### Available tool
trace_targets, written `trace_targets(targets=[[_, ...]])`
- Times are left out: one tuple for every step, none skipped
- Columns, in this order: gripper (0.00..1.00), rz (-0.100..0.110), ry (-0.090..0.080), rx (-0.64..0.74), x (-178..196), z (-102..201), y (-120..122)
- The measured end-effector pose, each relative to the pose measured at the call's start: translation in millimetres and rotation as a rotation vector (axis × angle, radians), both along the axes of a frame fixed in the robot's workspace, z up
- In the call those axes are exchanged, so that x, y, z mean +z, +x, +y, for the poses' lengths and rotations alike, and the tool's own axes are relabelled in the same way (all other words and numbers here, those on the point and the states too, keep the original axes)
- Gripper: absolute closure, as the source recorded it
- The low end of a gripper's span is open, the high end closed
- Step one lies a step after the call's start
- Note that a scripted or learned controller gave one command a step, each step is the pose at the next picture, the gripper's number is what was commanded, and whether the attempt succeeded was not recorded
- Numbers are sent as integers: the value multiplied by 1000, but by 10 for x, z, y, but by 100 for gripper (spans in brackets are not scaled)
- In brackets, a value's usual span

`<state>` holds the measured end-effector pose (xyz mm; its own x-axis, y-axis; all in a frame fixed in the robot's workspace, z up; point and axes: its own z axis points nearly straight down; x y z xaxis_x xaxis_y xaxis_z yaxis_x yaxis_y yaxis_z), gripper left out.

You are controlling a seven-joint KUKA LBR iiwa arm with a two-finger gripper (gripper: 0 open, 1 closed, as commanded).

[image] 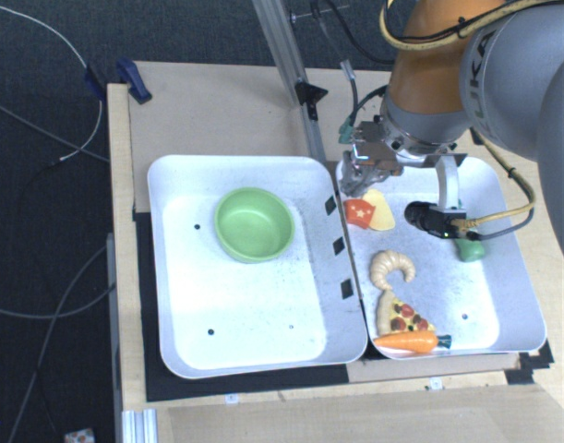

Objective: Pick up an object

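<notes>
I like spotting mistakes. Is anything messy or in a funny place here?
Nothing is spilled or broken. One small oddity: the carrot lies on the right bin's front rim, overlapping the pizza slice rather than lying flat inside.

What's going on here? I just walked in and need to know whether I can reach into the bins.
A grey and orange robot arm is working on picking an object out of the right bin. Its gripper is low at that bin's upper left corner, right over a red and yellow toy piece. A croissant, a pizza slice, a carrot and a small green item lie in the same bin. The left bin holds a green bowl. I'd wait.
</notes>
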<state>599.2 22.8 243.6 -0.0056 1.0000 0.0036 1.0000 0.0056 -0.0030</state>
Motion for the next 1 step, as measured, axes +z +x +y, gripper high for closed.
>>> trace_targets(targets=[[100,3,1,1,41,615,-116]])
